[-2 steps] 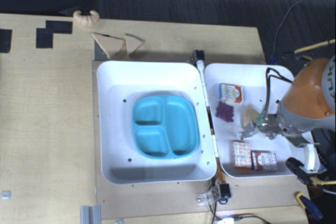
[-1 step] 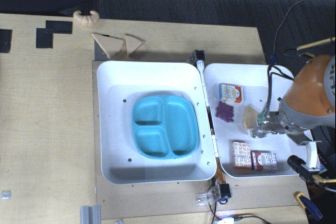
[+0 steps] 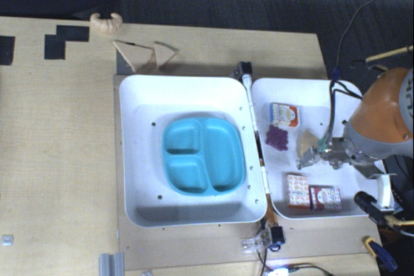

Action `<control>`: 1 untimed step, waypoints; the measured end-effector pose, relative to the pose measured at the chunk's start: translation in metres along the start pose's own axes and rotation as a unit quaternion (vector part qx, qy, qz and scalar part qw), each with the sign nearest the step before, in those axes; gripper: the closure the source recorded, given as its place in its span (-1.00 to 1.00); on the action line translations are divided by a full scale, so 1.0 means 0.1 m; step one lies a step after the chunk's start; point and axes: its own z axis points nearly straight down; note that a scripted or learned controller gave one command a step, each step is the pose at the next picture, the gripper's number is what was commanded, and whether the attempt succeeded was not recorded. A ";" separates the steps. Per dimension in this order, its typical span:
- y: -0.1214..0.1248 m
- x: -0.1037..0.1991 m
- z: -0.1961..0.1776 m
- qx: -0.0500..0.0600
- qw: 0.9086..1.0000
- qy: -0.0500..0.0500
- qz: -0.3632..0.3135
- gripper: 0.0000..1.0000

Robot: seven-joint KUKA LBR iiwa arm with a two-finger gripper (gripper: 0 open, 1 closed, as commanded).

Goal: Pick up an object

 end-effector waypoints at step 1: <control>-0.13 0.22 0.22 0.004 1.000 -0.001 0.001 -1.00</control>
